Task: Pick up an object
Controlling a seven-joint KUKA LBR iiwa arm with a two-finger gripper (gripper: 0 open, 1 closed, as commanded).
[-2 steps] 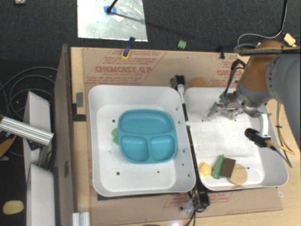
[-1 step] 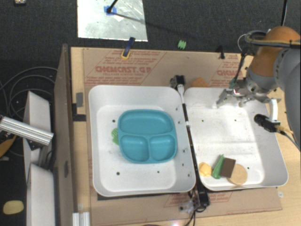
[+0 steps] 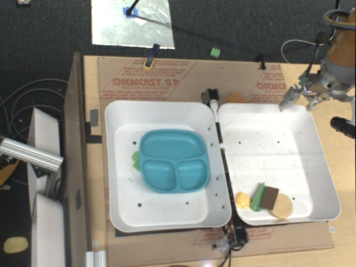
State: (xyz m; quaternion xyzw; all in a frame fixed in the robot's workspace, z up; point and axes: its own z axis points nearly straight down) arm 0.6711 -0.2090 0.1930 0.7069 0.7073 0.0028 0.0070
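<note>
The tabletop (image 3: 167, 77), a brown board printed with red lettering, lay under two shallow white bins side by side. The left bin (image 3: 119, 166) carried a big teal divided tray (image 3: 173, 160) sitting flat near its middle, three compartments facing up, and a sliver of something green (image 3: 135, 160) peeked out touching the tray's left edge. The right bin (image 3: 278, 149) was bare across most of its floor, and there, huddled in the near corner, was the little cluster of pickable things: a yellow lump (image 3: 242, 199) on the left, a green stick (image 3: 258, 197) lying at a slant just beside it, a dark brown block (image 3: 270, 198) touching the stick, and a tan round piece (image 3: 282, 206) partly under the block. Up at the far right, the grey arm (image 3: 338, 54) hung above the right bin's far corner, well apart from that cluster. Its claw (image 3: 301, 97) was spread, two pale fingers (image 3: 288, 98) splayed apart with nothing between them, poised over the bin's rim.
</note>
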